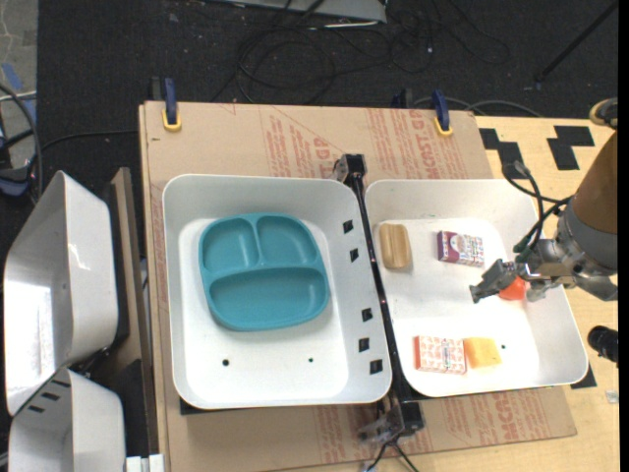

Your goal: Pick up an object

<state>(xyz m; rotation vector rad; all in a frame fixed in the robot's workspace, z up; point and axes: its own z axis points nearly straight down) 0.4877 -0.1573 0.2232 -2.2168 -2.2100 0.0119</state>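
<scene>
**Arm low over the right bin beside a small orange object**

Dark carpeted floor strewn with black cables surrounds a cardboard-topped bench (295,131), which carries two shallow white bins side by side. Blue and yellow clamps (171,106) grip the far edge of the cardboard.

In the left bin (187,264) lies a teal divided plate (263,270), with two small compartments on its far side and one long compartment on the near side. It sits flat, a little toward the bin's far half.

The right bin (432,197) holds several small things, well apart from each other. A tan, bread-like block (394,246) lies near the bin's left wall. A small purple and white carton (460,248) lies just to its right. Toward the near edge, a red and white packet (439,354) lies touching a yellow wedge (482,352) on its right side.

The arm enters from the right, and its gripper (499,285) hangs low over the right side of the right bin. A small orange object (511,288) shows right at the dark fingertips, touching or nearly touching them. Whether the jaws are open or closed around it I cannot tell, and I cannot tell whether it is lifted off the bin floor.
</scene>
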